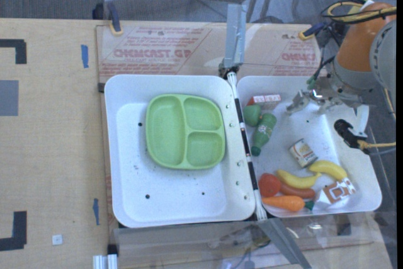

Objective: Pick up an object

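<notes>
Pincer (313, 99) spread open, holding nothing, above right bin (371, 179) near small box (303, 152) and green bottle (262, 131)

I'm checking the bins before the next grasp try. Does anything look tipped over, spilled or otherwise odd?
Nothing looks spilled or broken. The green bottle lies on its side in the right bin, and the green divided plate sits slightly askew in the left bin.

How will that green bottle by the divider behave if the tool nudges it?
The green bottle lies on its side, so its round body will probably roll. It looks like a light plastic toy, likely to skid on the smooth right bin. It touches a green item, which may shift too.
</notes>
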Motion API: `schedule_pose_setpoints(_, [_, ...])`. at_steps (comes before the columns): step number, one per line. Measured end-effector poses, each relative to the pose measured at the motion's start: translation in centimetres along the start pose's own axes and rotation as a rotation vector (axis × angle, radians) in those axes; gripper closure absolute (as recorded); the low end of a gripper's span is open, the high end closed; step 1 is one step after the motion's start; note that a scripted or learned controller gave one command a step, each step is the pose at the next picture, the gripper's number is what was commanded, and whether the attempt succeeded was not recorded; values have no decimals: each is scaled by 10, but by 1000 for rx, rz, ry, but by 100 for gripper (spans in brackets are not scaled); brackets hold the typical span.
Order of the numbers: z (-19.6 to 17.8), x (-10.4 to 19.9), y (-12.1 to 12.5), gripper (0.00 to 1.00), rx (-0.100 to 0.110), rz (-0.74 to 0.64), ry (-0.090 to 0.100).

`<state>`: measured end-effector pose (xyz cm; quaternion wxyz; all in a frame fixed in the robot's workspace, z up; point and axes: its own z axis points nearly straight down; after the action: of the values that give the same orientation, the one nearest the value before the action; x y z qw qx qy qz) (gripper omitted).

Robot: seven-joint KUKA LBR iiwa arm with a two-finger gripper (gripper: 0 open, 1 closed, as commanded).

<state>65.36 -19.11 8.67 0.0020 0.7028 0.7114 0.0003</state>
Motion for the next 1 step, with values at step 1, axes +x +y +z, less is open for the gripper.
schedule_pose_setpoints(1, [-2,14,-69,0,-3,-97,1])
